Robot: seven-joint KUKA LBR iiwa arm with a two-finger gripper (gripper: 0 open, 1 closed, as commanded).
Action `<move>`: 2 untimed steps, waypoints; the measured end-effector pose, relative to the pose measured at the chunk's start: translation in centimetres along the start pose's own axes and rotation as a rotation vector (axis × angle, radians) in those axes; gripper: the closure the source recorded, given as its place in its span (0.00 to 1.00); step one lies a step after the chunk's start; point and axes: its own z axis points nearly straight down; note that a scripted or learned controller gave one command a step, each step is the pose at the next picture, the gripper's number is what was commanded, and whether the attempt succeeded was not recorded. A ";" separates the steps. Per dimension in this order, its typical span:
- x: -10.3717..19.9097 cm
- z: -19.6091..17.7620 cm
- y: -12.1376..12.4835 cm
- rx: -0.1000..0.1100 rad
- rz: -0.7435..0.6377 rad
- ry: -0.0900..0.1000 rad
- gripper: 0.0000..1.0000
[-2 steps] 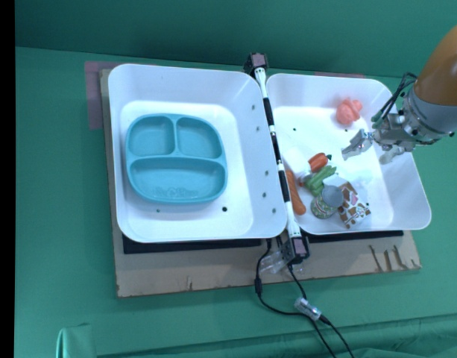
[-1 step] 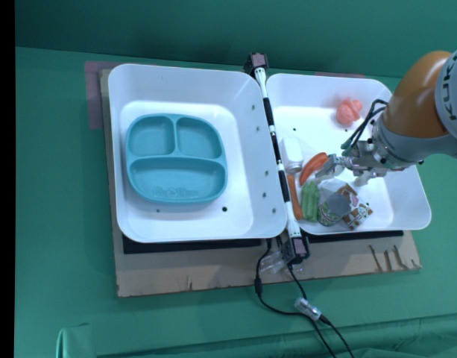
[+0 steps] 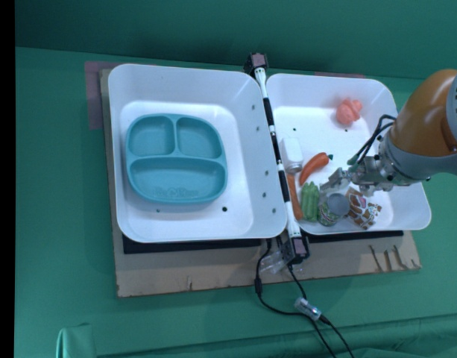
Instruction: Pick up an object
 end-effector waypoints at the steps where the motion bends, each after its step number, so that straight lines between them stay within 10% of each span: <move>1: -0.1 -1.3 0.4 -0.015 0.001 -0.006 1.00; 2: -1.0 -11.3 7.4 0.020 0.000 0.005 1.00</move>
